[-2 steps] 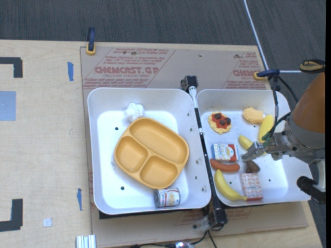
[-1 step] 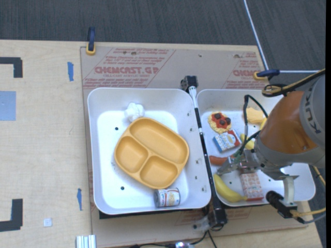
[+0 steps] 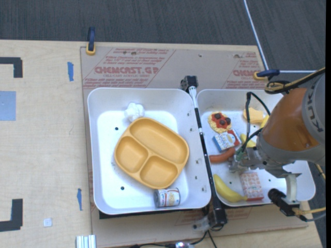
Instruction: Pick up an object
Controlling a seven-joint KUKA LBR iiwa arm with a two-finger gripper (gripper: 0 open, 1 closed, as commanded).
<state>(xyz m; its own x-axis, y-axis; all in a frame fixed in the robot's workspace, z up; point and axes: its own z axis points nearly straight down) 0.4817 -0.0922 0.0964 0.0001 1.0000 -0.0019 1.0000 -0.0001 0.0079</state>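
Dark carpet (image 3: 155, 9) behind our plywood bench (image 3: 41, 138); gripper (image 3: 239, 161) sits low in the right bin (image 3: 308, 187), can't tell its grip.

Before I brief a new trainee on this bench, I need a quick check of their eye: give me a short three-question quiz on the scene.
1. True or false: the yellow three-compartment plastic plate lies in the right white bin.
2. Which lies nearest the right bin's front edge? A) small pizza toy B) yellow banana toy C) white crumpled wad
3. Fill in: the small tin can lies on its ____.

Key: 1 false; 2 B; 3 side.
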